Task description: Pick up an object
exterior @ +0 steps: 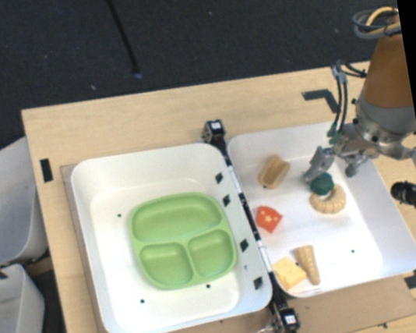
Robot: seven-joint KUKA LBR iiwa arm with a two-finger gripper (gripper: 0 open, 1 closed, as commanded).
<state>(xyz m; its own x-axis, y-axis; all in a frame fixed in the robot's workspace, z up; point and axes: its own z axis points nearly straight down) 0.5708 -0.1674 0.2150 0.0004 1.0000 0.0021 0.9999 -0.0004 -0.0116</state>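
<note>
Gripper [322, 180] low in right bin [380, 251], over round pastry [329, 201]; finger spread unclear. Nothing lifted; grasp and raise remain.

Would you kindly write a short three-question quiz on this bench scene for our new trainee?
1. True or false: the green divided plate lies in the same bin as the red piece.
2. Which item lies nearest the gripper? A) yellow cheese wedge B) tan ring-shaped item C) bread roll
3. Fill in: the cone-shaped piece lies beside the ____ wedge.

Key: 1 false; 2 B; 3 yellow cheese.
</note>
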